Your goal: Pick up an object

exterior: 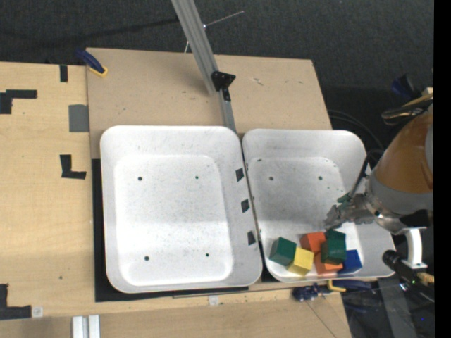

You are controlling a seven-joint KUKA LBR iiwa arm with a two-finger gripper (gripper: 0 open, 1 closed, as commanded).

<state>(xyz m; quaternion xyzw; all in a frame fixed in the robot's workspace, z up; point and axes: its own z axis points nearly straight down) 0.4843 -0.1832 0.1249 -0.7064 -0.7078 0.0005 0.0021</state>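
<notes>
Reaching Over the Blocks

Arm [405,167] enters from the right; its gripper [341,213] hangs low in the right bin [303,146], just above clustered blocks [317,252] at the near edge. Whether it grips anything, I cannot tell. Left bin [169,203] sits alongside.

Two shallow white plastic bins, the left [173,210] and the right [303,150], are both dusted with fine grey speckle and dark dots. In the right one lie small wooden blocks: a green cube [283,251], a yellow cube [303,260], an orange block [313,241], a dark green block [335,246] and a blue block [351,260]. The tan wooden bench [176,83] carries black tape marks. The grey arm [402,189] wears an orange band.
</notes>
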